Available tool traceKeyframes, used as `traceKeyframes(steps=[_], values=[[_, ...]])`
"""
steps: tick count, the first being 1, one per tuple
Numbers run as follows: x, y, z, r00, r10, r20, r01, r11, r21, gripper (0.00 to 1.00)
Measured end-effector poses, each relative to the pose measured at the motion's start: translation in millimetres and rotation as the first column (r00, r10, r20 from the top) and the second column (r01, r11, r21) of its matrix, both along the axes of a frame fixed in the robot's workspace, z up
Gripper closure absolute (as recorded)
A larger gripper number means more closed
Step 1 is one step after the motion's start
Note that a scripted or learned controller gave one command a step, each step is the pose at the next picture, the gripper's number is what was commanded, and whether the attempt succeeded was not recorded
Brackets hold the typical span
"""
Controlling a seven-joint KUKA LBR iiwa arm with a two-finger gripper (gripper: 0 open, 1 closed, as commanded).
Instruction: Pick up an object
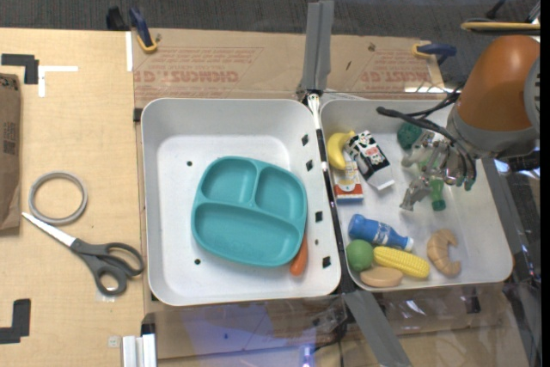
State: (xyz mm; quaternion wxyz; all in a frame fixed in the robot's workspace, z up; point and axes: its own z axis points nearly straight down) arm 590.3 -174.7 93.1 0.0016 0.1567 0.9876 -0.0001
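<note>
Nothing sitting between fingers right now. Your gripper (418, 189) hanging open over right bin (494, 211), green thing (439, 200) just beside it. Croissant (444, 252), corn (401, 262), blue bottle (379, 231) lying nearer front. Banana (337, 149) resting by divider. Teal tray (250, 211) sitting in left bin (163, 185).

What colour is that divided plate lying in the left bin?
Teal, a blue-green. The divided plastic plate shows best in the overhead camera view.

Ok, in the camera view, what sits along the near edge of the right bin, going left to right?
Green ball → tan potato-shaped piece → corn cob → croissant.
</note>
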Motion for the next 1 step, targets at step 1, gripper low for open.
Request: traceKeyframes(steps=[1], values=[[9.4,60.2,1.2,1.000,-0.006,0.004,0.006,1.000,-0.006,0.00]])
